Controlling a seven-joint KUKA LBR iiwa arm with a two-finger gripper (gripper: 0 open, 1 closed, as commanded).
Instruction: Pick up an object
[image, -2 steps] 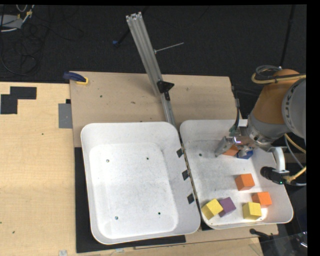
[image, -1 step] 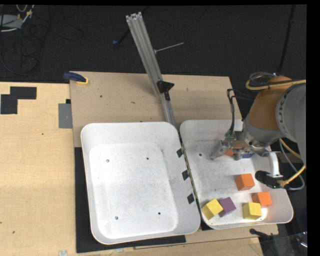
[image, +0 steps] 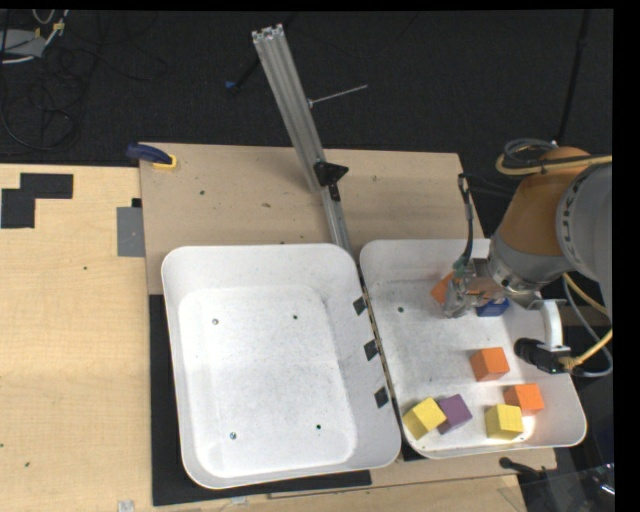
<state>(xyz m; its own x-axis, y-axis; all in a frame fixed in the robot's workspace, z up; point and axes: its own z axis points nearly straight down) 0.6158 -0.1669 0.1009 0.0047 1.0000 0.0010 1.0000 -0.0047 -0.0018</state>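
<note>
Gripper (image: 462, 298) is down in the right bin (image: 410, 270), upper part, w/ arm reaching in from the right. Can't tell how far open it is or whether it has hold of anything; wrist hides that. Orange block (image: 441, 291) sits right at gripper's left side, touching or nearly so, only a corner shows, so long axis and heading can't be read. Blue block (image: 491, 309) pokes out just right of and below gripper, mostly hidden too.

Count in right bin: 3 orange, 2 yellow, 1 purple, 1 blue. Second orange block (image: 489, 363) lies below gripper, cube-like, turned a bit vs bin edge. Third orange block (image: 527, 398) further down-right, touching a yellow block (image: 504, 421). Other yellow block (image: 424, 417) and purple block (image: 454, 410) sit touching, well below gripper, slightly left. All small, matte, squarish.

Left bin (image: 200, 270) lies well left of gripper, both bins on the table (image: 250, 195).
</note>
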